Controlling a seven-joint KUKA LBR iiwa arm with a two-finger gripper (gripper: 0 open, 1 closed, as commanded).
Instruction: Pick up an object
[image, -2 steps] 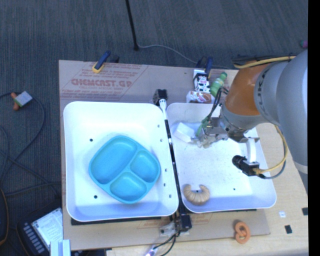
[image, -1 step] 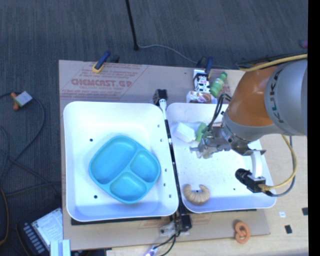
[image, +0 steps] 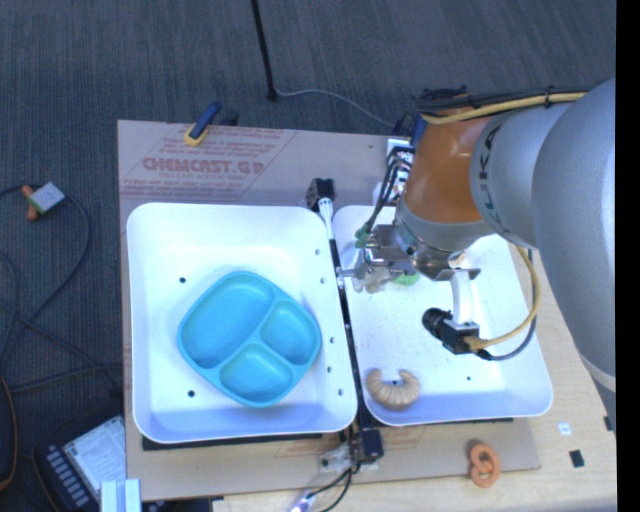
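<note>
Nearest us, a croissant lies untouched on the floor of the right bin; a blue divided plate sits in the left bin. Farther back, the gripper hangs low over the right bin's far-left corner, beside something green. We judge that nothing is lifted yet.
</note>
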